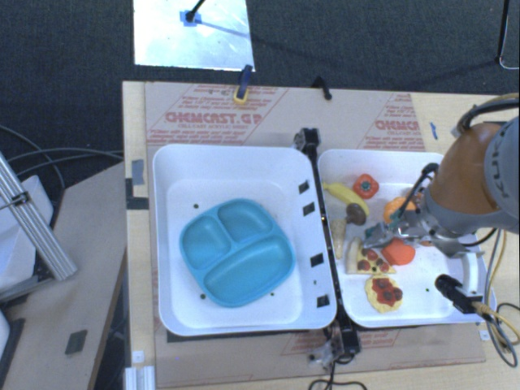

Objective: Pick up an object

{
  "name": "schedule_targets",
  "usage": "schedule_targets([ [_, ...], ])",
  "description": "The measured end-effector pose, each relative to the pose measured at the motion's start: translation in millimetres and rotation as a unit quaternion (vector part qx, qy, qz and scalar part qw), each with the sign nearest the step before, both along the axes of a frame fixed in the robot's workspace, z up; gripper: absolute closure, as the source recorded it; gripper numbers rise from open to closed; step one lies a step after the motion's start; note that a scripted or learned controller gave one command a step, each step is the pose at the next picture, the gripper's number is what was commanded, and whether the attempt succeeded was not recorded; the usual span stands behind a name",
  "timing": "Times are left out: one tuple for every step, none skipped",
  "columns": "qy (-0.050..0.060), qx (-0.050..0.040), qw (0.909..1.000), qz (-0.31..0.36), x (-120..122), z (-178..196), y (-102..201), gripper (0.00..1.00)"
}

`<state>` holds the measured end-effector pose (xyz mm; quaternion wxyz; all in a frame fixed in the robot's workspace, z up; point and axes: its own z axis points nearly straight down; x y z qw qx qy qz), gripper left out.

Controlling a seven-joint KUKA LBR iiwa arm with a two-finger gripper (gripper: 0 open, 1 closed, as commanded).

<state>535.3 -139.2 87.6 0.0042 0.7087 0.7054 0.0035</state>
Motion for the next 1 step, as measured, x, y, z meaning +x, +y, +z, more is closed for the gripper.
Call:
schedule_targets([
  [-0.002, -0.001, 1.0, 0.002, -45.6, 0.5, 14.6, 0.0],
])
